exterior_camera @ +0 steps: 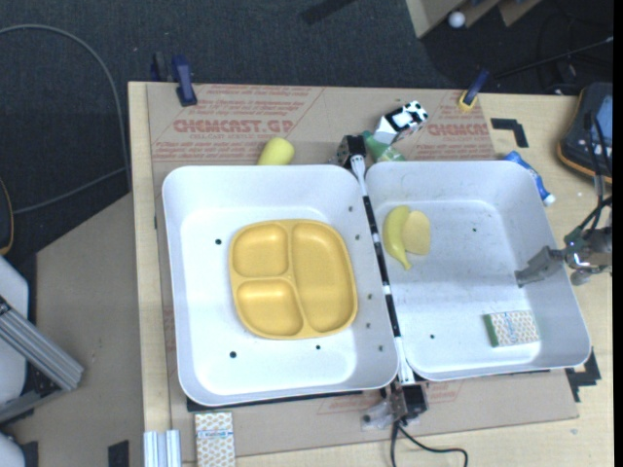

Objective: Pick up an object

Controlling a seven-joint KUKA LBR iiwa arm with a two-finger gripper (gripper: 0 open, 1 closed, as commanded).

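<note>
Nearest the camera, a sponge (511, 328) lies in the right bin (458, 358), just below the gripper (545, 266). Finger position cannot be determined. Well left of the fingers lies a banana (401, 236).

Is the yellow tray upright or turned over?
Upright: the tray shows its three hollow compartments facing up in the left bin.

I see even, bright overhead light; the white bins (467, 188) nearly wash out, shadows lie soft under their rims, and the whole picture looks slightly grainy and soft.
</note>
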